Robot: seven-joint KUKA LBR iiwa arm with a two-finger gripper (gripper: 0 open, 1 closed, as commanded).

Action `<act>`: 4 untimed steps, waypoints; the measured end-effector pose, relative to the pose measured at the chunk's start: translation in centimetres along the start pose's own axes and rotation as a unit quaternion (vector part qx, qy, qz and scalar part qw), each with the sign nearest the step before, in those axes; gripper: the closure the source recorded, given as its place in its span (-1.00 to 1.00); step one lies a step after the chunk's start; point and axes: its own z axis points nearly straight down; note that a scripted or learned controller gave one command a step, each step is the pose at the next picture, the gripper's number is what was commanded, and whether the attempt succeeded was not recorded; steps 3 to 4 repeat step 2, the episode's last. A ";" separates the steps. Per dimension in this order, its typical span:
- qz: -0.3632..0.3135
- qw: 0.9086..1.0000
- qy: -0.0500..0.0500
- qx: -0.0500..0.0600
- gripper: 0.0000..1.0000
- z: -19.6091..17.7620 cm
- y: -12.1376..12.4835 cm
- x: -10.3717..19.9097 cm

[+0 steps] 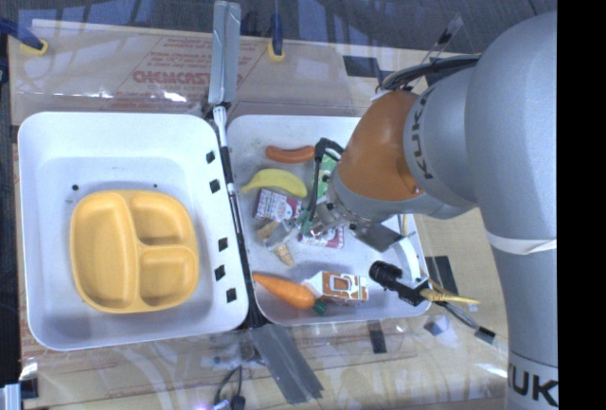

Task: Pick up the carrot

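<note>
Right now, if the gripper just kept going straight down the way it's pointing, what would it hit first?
Probably the small printed packet or the clutter beside it in the right bin, not the carrot, which lies nearer the front edge. Depth is hard to judge from above.

yellow tray (133,250) in L bin (38,209), banana (275,181), sausage (290,153)

So what's actually readable here: my own arm (511,162) has "KUKA" in dark letters running down the grey casing next to the orange band, and there's another "KU" chunk at the bottom right where the frame cuts it off. The clear plastic sheet (142,67) behind the bins has reddish print across it, too faint for me to make out. The little packets (275,205) in the right bin have printing too, just too small.
</note>
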 end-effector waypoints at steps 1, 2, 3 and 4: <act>0.036 0.999 0.000 -0.001 -1.00 0.0 0.4 0.0; 0.087 0.996 0.001 0.000 -1.00 0.0 1.7 -1.0; 0.087 0.996 0.001 0.000 -1.00 0.0 1.7 -1.0; 0.087 0.996 0.001 0.000 -1.00 0.0 1.7 -1.0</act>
